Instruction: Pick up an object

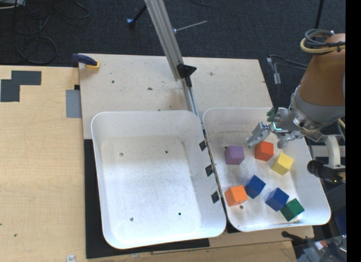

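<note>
All the blocks sit in the right bin [225, 121], which is why the arm [321, 86] leans in over that bin's far right side. The gripper [272, 136] hangs with its fingers [256, 138] spread wide, one on either side of the red block [263, 151], and nothing is between them yet. That red block lies toward the bin's far half, just beside the yellow block [282, 163] and near the purple block [234, 154]. It looks like the chosen target because it is nearest the tips. The orange block [236, 194], two blue blocks [255, 186] [277, 197] and the green block [293, 208] crowd the near edge. The left bin [113, 121] carries no blocks. My guess is the close yellow neighbour could catch a finger on the way down.
</note>
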Action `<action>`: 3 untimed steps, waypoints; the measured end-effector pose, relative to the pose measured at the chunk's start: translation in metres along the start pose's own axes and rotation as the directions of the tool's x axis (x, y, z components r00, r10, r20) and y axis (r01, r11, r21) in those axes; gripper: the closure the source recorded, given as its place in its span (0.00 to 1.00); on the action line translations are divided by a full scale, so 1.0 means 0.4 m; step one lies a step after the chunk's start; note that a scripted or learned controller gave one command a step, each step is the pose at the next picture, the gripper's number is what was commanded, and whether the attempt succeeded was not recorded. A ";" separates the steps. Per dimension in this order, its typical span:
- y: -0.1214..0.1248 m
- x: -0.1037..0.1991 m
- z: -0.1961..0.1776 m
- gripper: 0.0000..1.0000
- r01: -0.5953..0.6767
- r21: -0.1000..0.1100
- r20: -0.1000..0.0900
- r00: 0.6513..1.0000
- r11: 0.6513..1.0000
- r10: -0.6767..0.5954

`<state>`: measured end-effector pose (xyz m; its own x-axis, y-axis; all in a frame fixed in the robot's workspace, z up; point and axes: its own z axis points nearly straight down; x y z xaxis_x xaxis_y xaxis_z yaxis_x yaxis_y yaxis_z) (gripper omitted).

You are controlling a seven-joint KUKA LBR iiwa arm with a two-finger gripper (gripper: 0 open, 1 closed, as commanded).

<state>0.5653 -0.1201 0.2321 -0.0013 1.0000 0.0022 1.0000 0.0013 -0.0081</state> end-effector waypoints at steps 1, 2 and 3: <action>0.002 -0.003 -0.006 0.00 -0.003 -0.005 0.001 1.000 1.000 0.003; 0.002 0.007 0.105 0.00 -0.002 0.000 0.001 1.000 1.000 0.002; -0.003 0.005 0.267 0.00 -0.003 0.002 0.000 1.000 1.000 0.003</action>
<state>0.5633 -0.1178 0.1251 0.0016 1.0000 0.0020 0.9999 -0.0016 -0.0104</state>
